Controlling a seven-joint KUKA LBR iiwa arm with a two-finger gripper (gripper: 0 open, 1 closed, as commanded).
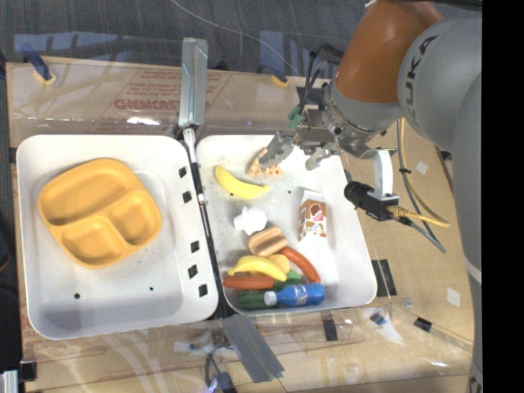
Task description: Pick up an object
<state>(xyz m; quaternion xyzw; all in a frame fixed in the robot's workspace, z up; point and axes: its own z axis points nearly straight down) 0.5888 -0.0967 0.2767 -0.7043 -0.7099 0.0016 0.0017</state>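
Observation:
My gripper [295,152] hangs over the far end of the right bin [356,252], open, with nothing between its fingers. A small orange and pink item [263,165] lies just below and left of the left finger [276,147]; I cannot tell whether they touch. Further down the bin lie a yellow banana [239,184], a white lump [250,219], a small brown and white carton [313,218], a hot dog [267,241], a second banana [260,266], a red sausage [301,264], an orange-red vegetable [250,282] and a blue bottle [295,295].
The left bin [49,309] holds a yellow divided plate [98,211]. A grey upright bar [193,80] stands at the far end of the ridge between the bins. Cables and a black connector [364,199] hang off the wrist over the right bin's right rim.

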